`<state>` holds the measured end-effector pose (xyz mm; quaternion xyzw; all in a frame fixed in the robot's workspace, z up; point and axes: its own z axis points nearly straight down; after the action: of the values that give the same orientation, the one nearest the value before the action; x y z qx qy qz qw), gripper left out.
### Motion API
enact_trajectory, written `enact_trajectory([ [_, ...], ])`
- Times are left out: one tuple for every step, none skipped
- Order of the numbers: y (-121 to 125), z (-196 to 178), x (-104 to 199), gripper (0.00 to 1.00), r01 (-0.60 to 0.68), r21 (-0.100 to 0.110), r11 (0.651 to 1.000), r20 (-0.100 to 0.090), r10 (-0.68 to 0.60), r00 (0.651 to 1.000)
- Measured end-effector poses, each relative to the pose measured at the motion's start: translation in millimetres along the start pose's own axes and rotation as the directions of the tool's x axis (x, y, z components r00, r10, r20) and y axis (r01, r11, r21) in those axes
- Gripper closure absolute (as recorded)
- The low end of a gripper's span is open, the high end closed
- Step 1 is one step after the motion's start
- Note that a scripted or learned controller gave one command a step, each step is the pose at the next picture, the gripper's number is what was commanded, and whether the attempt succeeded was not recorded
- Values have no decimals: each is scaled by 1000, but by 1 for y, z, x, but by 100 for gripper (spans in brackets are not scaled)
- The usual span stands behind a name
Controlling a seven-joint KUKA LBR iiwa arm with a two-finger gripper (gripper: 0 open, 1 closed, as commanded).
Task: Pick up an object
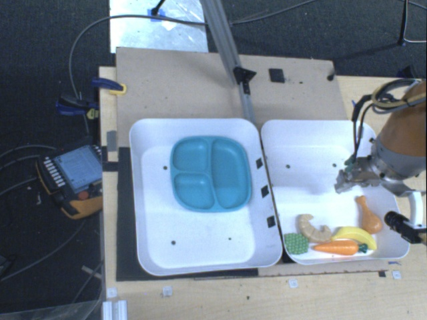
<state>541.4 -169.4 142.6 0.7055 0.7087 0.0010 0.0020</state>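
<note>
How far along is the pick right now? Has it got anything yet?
Nothing looks picked yet. The gripper sits low over the right bin, above the pile at its near edge, and no item shows between its jaws. The chicken drumstick, banana, carrot and the other food all lie in the bin. Left to do: close on one item and lift it.

arm (402, 135): cut off at right edge | hand (352, 177): finger state unclear

Bright, even overhead light — soft focus, white bins (200, 245) glaring.
</note>
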Motion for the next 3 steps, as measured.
enact_trajectory([
  [-3,-45,-5,100,0,0,1000,0,0,1000],
  [-1,-109,-7,100,0,-3,1000,1,0,1000],
  [4,-102,36,100,4,2,1000,-1,-4,1000],
])
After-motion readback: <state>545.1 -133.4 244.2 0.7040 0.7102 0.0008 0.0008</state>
